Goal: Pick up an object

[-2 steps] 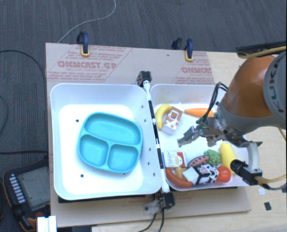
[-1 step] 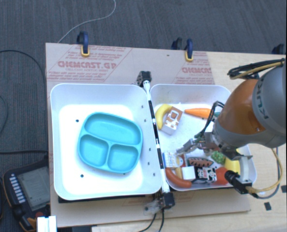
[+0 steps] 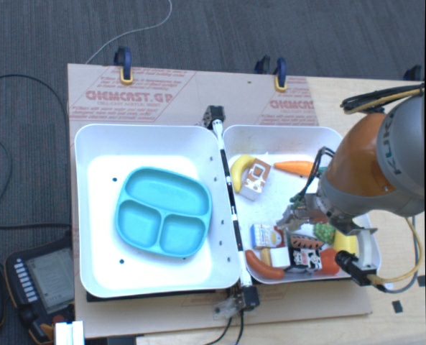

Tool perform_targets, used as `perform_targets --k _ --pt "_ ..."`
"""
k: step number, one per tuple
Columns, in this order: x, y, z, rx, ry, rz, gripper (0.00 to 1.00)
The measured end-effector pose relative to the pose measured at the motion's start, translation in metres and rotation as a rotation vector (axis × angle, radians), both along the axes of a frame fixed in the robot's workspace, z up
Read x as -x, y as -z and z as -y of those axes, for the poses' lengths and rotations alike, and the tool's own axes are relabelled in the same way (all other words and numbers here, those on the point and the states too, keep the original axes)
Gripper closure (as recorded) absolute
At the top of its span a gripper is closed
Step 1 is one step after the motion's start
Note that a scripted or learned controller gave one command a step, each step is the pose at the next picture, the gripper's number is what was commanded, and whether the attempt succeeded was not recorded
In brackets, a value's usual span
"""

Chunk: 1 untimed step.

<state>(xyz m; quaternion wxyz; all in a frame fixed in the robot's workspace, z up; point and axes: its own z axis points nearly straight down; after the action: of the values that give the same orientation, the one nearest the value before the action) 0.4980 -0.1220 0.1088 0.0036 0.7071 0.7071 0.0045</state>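
Observation:
The right bin (image 3: 284,134) holds several small items: a yellow banana (image 3: 238,169), a white and tan toy block (image 3: 256,179), an orange carrot (image 3: 294,167), a red sausage (image 3: 263,267), a small white carton (image 3: 264,235), a green piece (image 3: 325,231) and a yellow piece (image 3: 346,243). My gripper (image 3: 296,221) hangs low over the front right of this bin, just above the carton and a black and white printed object (image 3: 306,252). The arm's wrist covers the fingers from above.
The left bin (image 3: 98,264) carries a blue three-compartment plate (image 3: 163,211). Two clamps (image 3: 122,57) hold the cardboard base at the back. A pendant (image 3: 44,279) lies on the floor at the lower left.

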Motion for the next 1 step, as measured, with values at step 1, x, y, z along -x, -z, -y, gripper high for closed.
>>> perform_targets --k 1 --pt "0.0006 0.0009 -0.0001 0.0 0.0 -0.002 0.0"
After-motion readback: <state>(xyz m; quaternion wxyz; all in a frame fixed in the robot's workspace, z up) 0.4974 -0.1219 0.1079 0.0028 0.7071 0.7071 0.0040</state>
